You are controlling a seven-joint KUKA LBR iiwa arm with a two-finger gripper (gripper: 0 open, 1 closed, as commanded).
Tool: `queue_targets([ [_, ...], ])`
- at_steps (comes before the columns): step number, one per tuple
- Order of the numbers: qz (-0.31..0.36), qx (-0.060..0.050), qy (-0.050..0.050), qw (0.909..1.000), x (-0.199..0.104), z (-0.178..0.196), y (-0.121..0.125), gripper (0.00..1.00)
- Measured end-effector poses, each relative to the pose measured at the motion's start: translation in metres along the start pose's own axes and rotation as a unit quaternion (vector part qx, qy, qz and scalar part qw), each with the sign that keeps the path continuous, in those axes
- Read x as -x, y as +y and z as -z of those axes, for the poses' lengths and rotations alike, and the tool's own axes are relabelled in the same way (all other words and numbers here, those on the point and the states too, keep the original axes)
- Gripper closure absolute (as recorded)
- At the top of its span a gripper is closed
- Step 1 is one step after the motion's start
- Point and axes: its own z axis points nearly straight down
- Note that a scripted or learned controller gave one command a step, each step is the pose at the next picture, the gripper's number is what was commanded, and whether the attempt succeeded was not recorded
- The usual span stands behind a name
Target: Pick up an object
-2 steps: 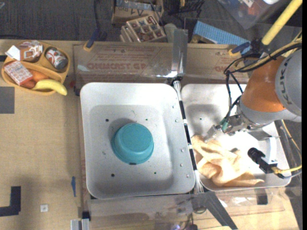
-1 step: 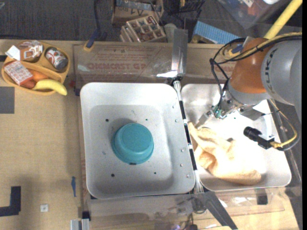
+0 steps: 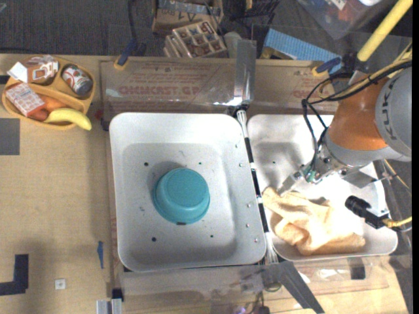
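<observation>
— Where's the cloth (image 3: pixel 313 222)?
— Crumpled in the right bin (image 3: pixel 386 244), long axis running left to right.
— And the tool (image 3: pixel 313 173)?
— Just above its left end; grip hidden, can't tell.

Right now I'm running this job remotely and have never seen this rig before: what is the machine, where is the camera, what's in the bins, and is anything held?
There is one picture, taken by a fixed camera above the bench, looking down at a slant. The grey machine with the orange band coming in from the right is a robot arm. Its gripper hangs over the right bin. I cannot tell whether it is open or shut, and nothing visibly sits in it, so treat it as holding nothing.

The left bin holds a teal bowl, lying upside down near the middle. The right bin holds a crumpled yellowish cloth along its near side, just below the gripper. Outside the bins, at the far left, a yellow tray carries a banana and other small items.
</observation>
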Motion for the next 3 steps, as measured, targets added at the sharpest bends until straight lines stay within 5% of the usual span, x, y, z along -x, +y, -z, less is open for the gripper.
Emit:
queue_targets([
  [1,-0.048,0.002,-0.002,0.9988,0.047,-0.004,0.07,0.0],
  [2,-0.089,-0.001,0.0,0.996,0.016,0.02,0.026,0.0],
  [3,-0.11,-0.001,0.0,0.994,0.017,0.028,-0.08,0.0],
])
